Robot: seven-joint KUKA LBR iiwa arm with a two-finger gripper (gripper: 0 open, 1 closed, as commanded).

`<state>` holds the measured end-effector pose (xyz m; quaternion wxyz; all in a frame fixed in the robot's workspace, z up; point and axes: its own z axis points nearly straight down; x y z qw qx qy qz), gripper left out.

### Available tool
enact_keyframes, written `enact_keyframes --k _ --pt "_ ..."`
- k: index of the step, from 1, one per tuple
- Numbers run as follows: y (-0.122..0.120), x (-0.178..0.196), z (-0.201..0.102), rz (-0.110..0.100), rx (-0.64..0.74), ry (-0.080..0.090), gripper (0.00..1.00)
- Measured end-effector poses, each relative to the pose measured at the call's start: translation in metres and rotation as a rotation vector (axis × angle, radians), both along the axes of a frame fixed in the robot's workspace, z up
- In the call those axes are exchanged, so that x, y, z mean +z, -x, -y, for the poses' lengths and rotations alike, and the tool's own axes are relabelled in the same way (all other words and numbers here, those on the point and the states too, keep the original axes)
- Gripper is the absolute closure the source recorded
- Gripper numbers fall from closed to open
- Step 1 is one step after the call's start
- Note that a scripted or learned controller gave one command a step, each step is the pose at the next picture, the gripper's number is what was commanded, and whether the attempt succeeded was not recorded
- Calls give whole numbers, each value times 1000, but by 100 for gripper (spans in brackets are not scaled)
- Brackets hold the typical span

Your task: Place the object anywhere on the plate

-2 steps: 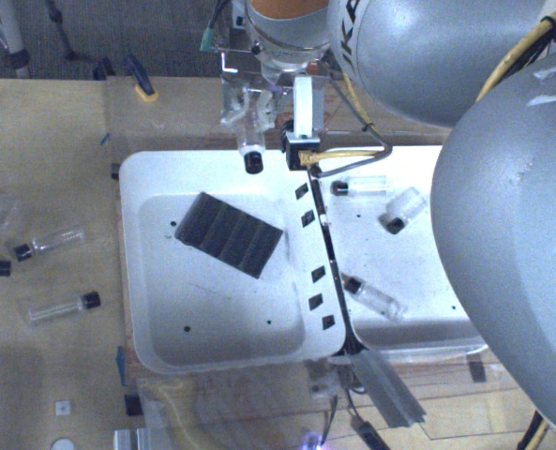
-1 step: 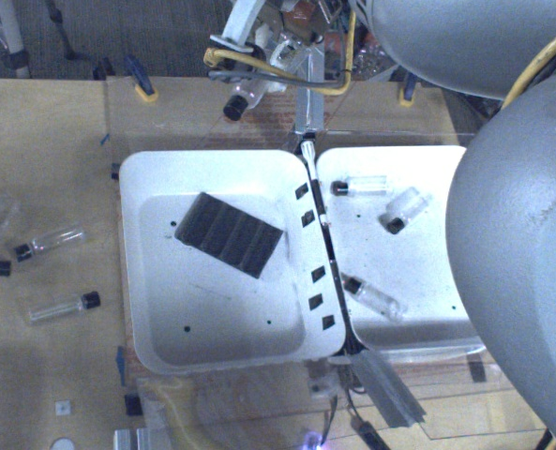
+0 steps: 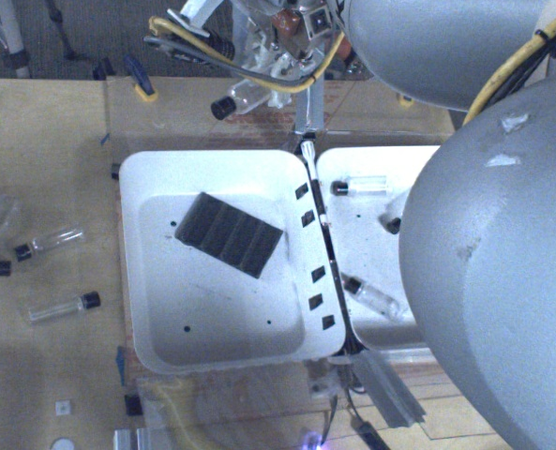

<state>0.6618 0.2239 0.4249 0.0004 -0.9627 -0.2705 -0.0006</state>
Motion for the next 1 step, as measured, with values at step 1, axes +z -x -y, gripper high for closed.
enact_keyframes --k 1 --pt "9 -32 0 1 -349 0 100"
